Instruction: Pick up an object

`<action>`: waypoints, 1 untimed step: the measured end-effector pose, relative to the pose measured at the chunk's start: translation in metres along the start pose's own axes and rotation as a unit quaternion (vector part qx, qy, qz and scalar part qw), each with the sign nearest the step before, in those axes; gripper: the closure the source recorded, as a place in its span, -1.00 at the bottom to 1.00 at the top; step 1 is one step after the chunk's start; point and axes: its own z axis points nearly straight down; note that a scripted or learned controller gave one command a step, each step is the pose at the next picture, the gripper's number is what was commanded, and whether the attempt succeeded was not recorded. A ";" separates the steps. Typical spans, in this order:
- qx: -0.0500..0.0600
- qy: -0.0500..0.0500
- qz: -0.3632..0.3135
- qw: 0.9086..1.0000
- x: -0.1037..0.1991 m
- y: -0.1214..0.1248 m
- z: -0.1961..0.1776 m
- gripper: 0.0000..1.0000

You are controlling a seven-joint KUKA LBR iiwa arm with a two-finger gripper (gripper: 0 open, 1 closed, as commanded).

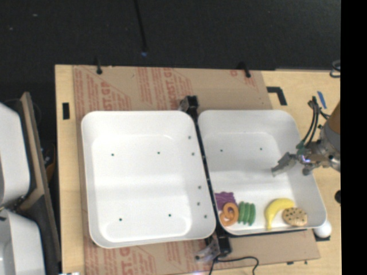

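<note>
A: White plastic, both of them. The left bin (143, 176) sits on brown cardboard (143, 90) spread over the bench, and its right wall touches the right bin (252, 128). Taking the right bin as the landmark, what lies in it?

B: Everything is gathered along its near wall. Furthest left, by the near-left corner, is a small purple piece (223, 198), partly overlapped by an orange ring (229, 214) just in front of it. Touching the ring on its right is a green ribbed piece (247, 212), its ridges running from the near wall toward the far one.

A: And the banana?

B: The yellow banana (277, 209) comes next, right of the green piece with a gap between. It curves: one end points down at the near wall, then the long axis arcs up and over to the right, ending above the round speckled cookie (295, 216) that touches it near the near-right corner.

A: Where is the gripper?

B: The gripper (289, 162) hangs over the right side of that bin, near its right wall and well apart from the objects below it in the view. One grey finger (281, 165) angles out to the left. Nothing is between the fingers; how widely they stand cannot be told.
</note>
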 end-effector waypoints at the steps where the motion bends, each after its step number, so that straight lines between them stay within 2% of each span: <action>1: 0.000 0.001 -0.004 1.000 -0.003 0.147 0.052 -1.00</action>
